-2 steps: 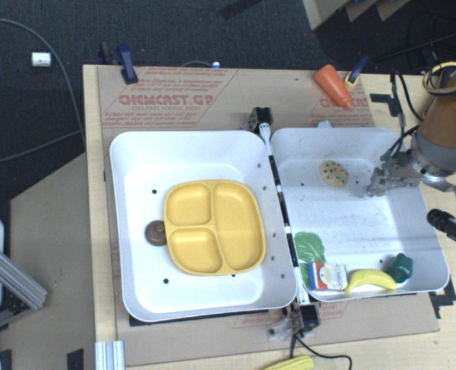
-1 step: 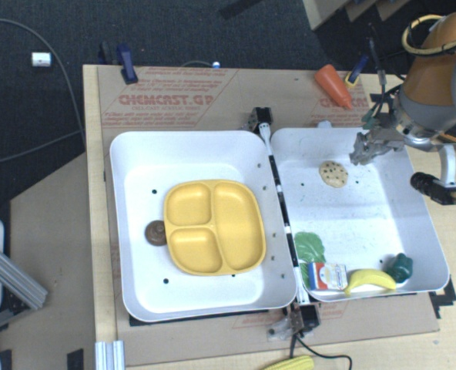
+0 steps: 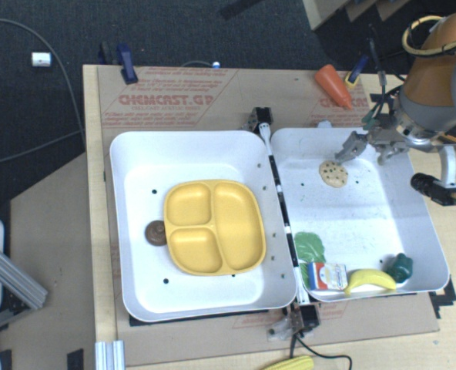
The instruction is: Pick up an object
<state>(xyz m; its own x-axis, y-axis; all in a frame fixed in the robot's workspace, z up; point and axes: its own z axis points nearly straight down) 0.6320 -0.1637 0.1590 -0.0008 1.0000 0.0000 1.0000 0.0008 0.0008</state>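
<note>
Pincer (image 3: pixel 369 147) open above right bin's (image 3: pixel 413 222) far edge, cookie (image 3: pixel 333 173) just beside

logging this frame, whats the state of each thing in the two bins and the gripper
yellow divided plate: right way up in the left bin, compartments bare
brown disc: flat, at the plate's left edge
cookie: flat in the right bin, not held
banana: on its side at the right bin's front
gripper: open, above the right bin's far edge, holding nothing
</note>
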